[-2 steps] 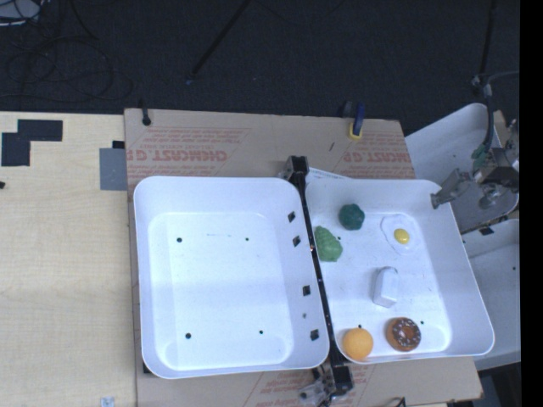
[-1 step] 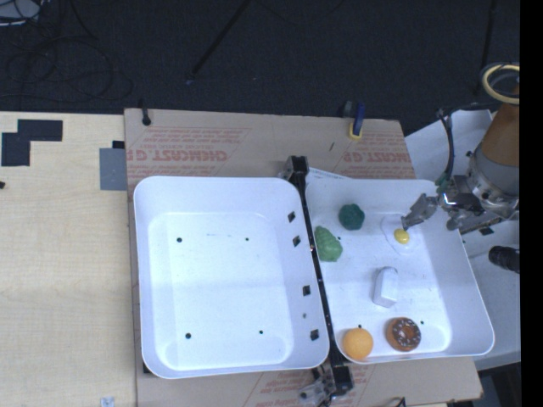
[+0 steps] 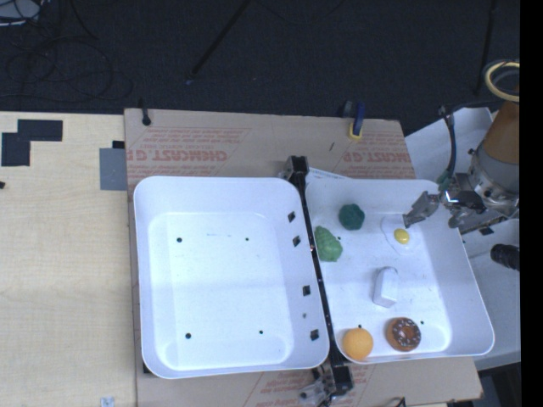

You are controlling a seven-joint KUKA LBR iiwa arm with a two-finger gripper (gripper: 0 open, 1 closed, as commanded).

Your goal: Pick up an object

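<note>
The right bin [image 3: 475,312] holds several objects: a dark green ball [image 3: 352,217], a light green leafy piece [image 3: 327,245], a small yellow piece [image 3: 401,236], a white cup on its side [image 3: 385,286], an orange ball [image 3: 358,343] and a chocolate doughnut [image 3: 404,334]. My gripper [image 3: 434,219] hovers over the bin's far right part, just right of and above the yellow piece. Its fingers are spread open with nothing between them. The left fingertip [image 3: 411,220] points down toward the yellow piece.
The left white bin [image 3: 144,270] stands beside the right one, separated by a black divider with clips [image 3: 307,261]. Both rest on a cardboard sheet [image 3: 212,142]. A blue and yellow clamp [image 3: 356,121] sits at the far edge.
</note>
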